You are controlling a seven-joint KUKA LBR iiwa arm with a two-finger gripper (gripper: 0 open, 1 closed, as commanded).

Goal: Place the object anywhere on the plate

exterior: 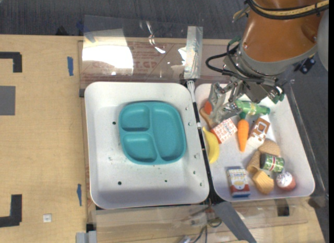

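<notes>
Over right bin (302,148): fingers (225,102) (spread, holding nothing) just above red-white carton (224,130); plate (152,131) left.

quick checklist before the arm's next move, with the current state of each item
1. Plate free to receive an object: the teal plate lies flat in the left bin with nothing on it. Ok.
2. Gripper over the objects: the gripper is low over the upper left of the right bin. Ok.
3. Object between the fingers: cannot tell.
4. Target standing apart: carrot, banana and red-and-white box crowd close together. Not ok.
5. Route to the plate: the rims between the bins must be crossed. Cannot tell if the clearance is enough.
</notes>
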